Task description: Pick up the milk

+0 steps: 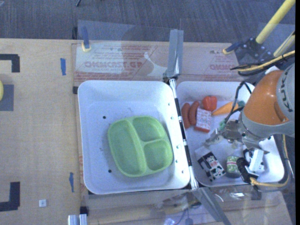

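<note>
**Arm low over the right bin, milk at the near edge**

You are looking down on a pale wooden bench (37, 139) with blue tape marks and black corner markings, and dark grey carpet (187, 8) beyond its far edge. Two shallow white bins sit side by side. The left bin (93, 97) holds a green divided plate (139, 146), lying flat toward the near side.

In the right bin (276, 170) you have the milk (210, 165), a small black-and-white carton lying near the front wall, toward the left corner. Just to its right is a small green-labelled can (232, 164). Further back lie two sausages (189, 114), a red-and-white packet (204, 119), a red pepper (209, 102) and a carrot (223, 108).

The gripper (228, 134) hangs above the middle of the right bin, behind the milk and apart from it. You cannot tell from this angle how it is set.
</note>
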